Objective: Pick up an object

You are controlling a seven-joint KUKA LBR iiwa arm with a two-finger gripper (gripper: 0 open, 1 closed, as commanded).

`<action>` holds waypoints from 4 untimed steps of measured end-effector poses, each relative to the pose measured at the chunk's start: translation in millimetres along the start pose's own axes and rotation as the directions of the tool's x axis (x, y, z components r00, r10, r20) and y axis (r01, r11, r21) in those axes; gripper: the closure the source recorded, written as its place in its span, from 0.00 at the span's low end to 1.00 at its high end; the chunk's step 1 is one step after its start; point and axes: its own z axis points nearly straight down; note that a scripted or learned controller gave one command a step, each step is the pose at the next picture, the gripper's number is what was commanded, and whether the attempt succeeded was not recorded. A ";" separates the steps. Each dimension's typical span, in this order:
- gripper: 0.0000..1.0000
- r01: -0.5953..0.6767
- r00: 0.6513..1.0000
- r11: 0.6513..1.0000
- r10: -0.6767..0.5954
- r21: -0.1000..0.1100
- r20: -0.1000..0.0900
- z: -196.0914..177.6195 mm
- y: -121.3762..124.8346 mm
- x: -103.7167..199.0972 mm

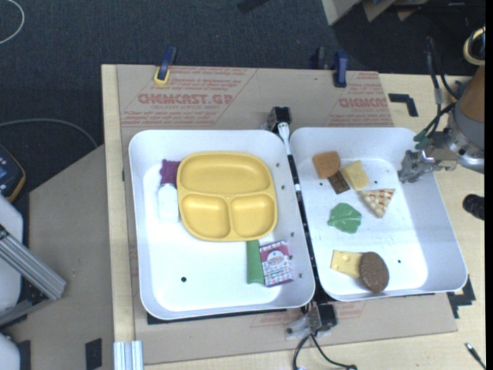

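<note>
Left white bin (154,284): yellow three-compartment plastic tray (227,194), centre frame. Right white bin (431,245): green leaf-shaped toy (344,217), brown round cookie (373,271), pizza-slice toy (379,200). Gripper (416,166), right edge above that bin's upper right; grip state cannot be told.

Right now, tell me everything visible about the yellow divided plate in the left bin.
The yellow divided plate looks like matte plastic, with rounded corners: one long compartment along the far side and two smaller ones nearer the camera, all bare. It lies flat, right way up, in the left bin. A purple item and a white item sit against its left edge.
</note>
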 end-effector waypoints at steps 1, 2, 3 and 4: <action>1.00 0.000 1.000 1.000 0.000 0.002 0.000 -30.7 1.4 -0.4; 1.00 0.004 1.000 1.000 -0.004 0.011 -0.007 -27.8 -6.7 53.0; 1.00 0.005 1.000 1.000 -0.004 0.011 -0.007 -21.0 -15.4 108.2; 1.00 0.005 1.000 1.000 -0.005 0.006 -0.005 -29.8 -14.3 152.9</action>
